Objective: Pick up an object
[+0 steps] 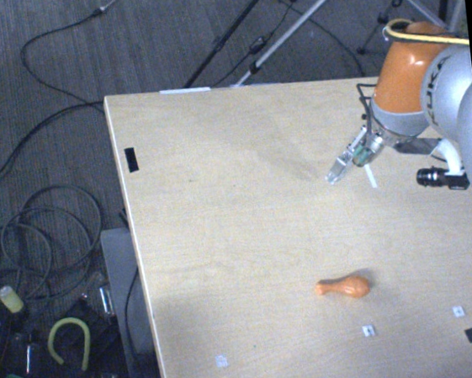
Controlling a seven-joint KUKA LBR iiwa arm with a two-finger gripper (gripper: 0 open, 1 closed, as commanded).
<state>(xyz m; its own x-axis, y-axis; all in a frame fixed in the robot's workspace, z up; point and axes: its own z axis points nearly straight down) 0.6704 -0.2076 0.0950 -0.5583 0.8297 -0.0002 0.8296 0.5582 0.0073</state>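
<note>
A small orange object, pear-shaped with a thin neck pointing left, lies on the pale wooden tabletop toward the lower right. My gripper hangs from the orange-banded wrist at the right and sits well above the object in the view, apart from it. Its fingers are spread open, one tip reaching left and the other pointing down. Nothing is between them.
A black marker sits near the table's left edge, and small tags lie near the front right. Cables, a yellow-green hook and tools lie on the floor to the left. Stand legs cross the floor behind the table.
</note>
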